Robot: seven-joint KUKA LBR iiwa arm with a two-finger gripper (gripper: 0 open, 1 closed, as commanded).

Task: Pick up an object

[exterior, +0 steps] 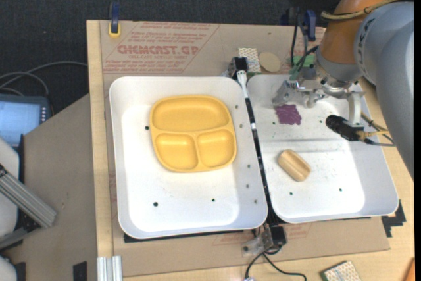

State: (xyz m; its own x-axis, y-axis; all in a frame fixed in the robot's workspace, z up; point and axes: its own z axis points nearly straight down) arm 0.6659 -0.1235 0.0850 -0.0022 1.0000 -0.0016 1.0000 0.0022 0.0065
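Currently the arm [388, 29] comes in from the view's right, passing above and right of the purple lump [288, 114]. Its bulky grey link is at the frame edge and the orange band [342, 26] is up-right of the lump. The wrist points down into the right bin [329, 191]. The gripper [298, 93] is low at the bin's far end, just up-right of the lump and very close to it; contact can't be told. Whether it is open or closed can't be told either: too small, too cluttered.

The purple lump is flat and ragged, on the right bin's floor near the far wall, toward the side that meets the left bin [184, 201]. A tan roll [294, 164] lies below the lump, nearer the camera, well apart from it and set on a diagonal. The floor is bare right of the lump and around the roll, with a big open patch toward the near-right corner.

Left of the lump is the bin rim, with the left bin just beyond it. A yellow divided plate [193, 131] sits well left of the lump in the left bin's far half. It has three compartments and a gap to every wall, with wide bare floor on its near side.
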